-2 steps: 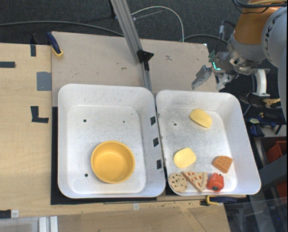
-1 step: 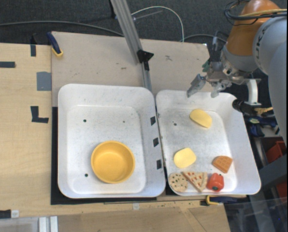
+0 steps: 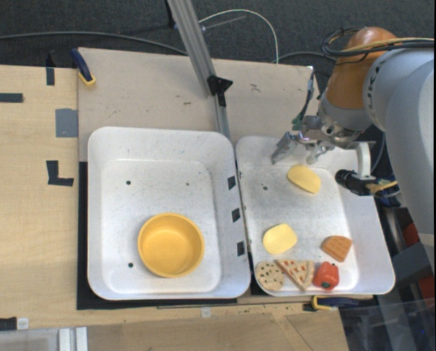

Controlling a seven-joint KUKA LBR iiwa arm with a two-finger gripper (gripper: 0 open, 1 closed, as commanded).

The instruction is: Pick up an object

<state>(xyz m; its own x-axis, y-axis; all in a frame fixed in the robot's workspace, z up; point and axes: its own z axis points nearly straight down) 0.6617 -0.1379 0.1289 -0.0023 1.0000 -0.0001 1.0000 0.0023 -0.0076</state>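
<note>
Gripper point(image 3: 301, 149) is hovering open, fingers spread, holding nothing, just above the pale yellow piece point(image 3: 304, 179) in the right bin point(image 3: 364, 229). Yellow bowl point(image 3: 171, 244) is sitting well left of that piece.

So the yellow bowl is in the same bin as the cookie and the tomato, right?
Not quite. The camera view shows the yellow bowl alone in the left bin; the cookie and the tomato lie in the right bin.
</note>
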